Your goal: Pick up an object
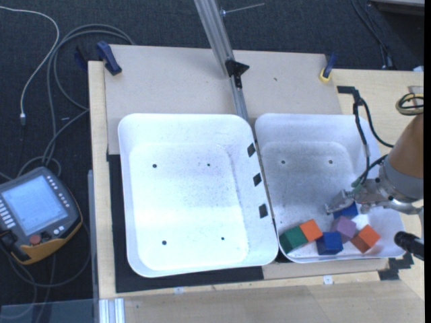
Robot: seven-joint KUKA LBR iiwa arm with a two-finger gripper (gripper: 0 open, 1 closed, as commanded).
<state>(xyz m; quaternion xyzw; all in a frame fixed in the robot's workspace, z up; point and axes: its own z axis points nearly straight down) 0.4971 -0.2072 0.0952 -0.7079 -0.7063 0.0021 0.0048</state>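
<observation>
End effector (pixel 345 205) low in right bin (pixel 296 136), finger state unclear. Blocks clustered tight at bin's near edge: purple block (pixel 346 227), blue block (pixel 330 243), orange block (pixel 310 230). Risk: fingers jam between neighbours, shove cluster, miss grasp.

Small blocks are lying clustered at the right bin's near edge: green block (pixel 293 238), orange block (pixel 310 230) touching it, blue block (pixel 330 242), purple block (pixel 346 227), red-orange block (pixel 366 238), tilted.
</observation>
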